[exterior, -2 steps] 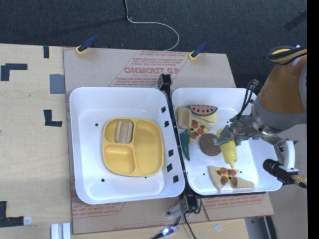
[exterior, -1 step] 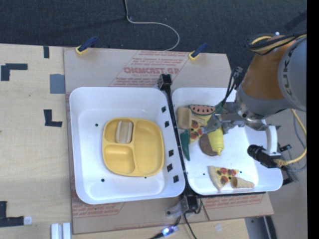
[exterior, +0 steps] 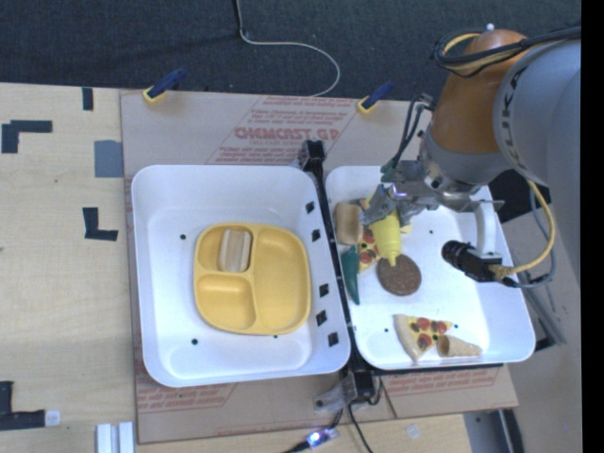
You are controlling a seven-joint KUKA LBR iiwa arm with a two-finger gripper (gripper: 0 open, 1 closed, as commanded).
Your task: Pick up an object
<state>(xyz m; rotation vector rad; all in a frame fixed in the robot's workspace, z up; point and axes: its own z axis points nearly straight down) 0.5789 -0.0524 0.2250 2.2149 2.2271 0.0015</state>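
1. Wooden bench (exterior: 57, 281) with black tape marks, under a cardboard sheet (exterior: 274, 135) clipped at its far corners; dark carpet beyond, crossed by a thin white cable (exterior: 283, 45).
2. Two shallow white bins side by side on the cardboard: left bin (exterior: 160, 196) and right bin (exterior: 505, 324), their inner walls touching.
3. In the left bin, a yellow divided plate (exterior: 269, 295); a tan bread slice (exterior: 234, 249) lying in its far-left compartment.
4. In the right bin: a yellow toy corn cob (exterior: 388, 241), tilted; a brown round patty (exterior: 399, 276) just beside its near end; a pizza slice (exterior: 434, 336) near the front wall; a green pepper-like piece (exterior: 350, 275) along the left wall; a tan piece (exterior: 347, 222) beside it.
5. Grey arm with orange band reaching in from the right; gripper (exterior: 391, 206) low over the far end of the corn cob, seemingly touching it; cannot tell whether the claw is released or clenched.
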